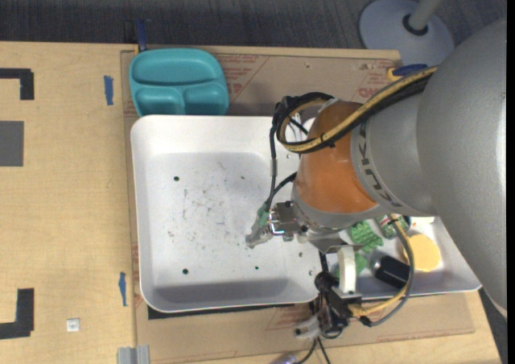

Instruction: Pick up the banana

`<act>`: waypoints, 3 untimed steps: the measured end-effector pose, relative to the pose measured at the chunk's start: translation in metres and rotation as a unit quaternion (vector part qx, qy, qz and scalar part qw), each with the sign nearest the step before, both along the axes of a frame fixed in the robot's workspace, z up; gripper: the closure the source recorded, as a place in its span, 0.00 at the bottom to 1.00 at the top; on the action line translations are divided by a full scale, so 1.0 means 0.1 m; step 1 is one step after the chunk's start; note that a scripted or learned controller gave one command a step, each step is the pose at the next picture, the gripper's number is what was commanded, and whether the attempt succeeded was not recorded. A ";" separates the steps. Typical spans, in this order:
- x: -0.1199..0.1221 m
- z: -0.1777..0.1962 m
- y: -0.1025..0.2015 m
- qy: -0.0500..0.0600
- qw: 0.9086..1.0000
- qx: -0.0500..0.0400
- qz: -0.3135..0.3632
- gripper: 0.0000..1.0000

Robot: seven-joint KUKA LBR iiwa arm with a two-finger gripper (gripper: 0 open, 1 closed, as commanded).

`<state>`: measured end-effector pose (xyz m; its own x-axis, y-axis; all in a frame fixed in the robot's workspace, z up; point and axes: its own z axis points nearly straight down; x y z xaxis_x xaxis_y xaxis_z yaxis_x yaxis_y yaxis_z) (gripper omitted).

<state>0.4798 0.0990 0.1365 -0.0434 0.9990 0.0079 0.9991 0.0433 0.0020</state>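
Nearest us, two white bins sit side by side: the left bin and the right bin. In the right one there's one black object, one green piece and one banana, a yellow patch peeking out just beside the arm. The gripper hangs over the left bin's right side, and I can't tell if the claw is apart or together. Farther back is one teal tray.

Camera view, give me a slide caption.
KUKA arm reaches over two white bins, a teal tray behind the left one.
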 end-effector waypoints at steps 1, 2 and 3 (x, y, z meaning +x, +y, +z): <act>0.00 -0.50 0.46 0.000 0.984 -0.005 0.179 0.00; 0.26 -0.49 1.10 -0.004 0.992 -0.005 0.128 0.00; -0.01 0.12 1.18 0.001 0.998 -0.004 -0.057 0.00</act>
